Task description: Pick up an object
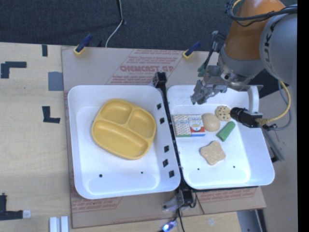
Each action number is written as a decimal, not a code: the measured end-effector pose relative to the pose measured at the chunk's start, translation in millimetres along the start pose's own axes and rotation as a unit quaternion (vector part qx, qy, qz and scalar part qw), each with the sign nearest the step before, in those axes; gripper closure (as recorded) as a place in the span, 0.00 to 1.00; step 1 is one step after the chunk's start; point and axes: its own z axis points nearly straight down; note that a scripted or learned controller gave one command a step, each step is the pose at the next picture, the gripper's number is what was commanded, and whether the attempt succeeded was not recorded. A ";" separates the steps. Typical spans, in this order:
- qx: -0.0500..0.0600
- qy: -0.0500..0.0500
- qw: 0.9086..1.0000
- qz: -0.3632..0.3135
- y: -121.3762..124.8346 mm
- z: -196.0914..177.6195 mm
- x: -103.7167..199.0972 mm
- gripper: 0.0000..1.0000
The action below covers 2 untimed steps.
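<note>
- Looking down at the bench, we've got the big grey-and-orange robot arm (256, 28) reaching over the right-hand shallow white plastic bin (241, 178).
- Left white bin (87, 178) has a yellow plastic divided plate (124, 128), well apart from the action.
- Cardboard sheet (140, 66) under the bins has red printing, mirrored and too faint for us to read.
- Small printed carton (187, 125), lying flat by the divider, has red and blue on its label; text too small for us.
- Tan star-ish biscuit toy (213, 152), green cylinder (225, 131), beige roundish lump (210, 122) and speckled cookie (222, 112) cluster close together.
- Dark two-finger gripper (199, 96) hovers at the bin's back, nothing in it; can't tell how wide it's open.
- We'd go for the carton or biscuit: more room around them, so drop straight down and centre first.
</note>
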 end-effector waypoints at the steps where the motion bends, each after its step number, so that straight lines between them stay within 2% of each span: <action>1: 0.000 0.000 1.000 0.000 20.1 5.6 53.1 1.00; 2: 0.001 0.000 1.000 0.000 26.5 31.4 106.2 1.00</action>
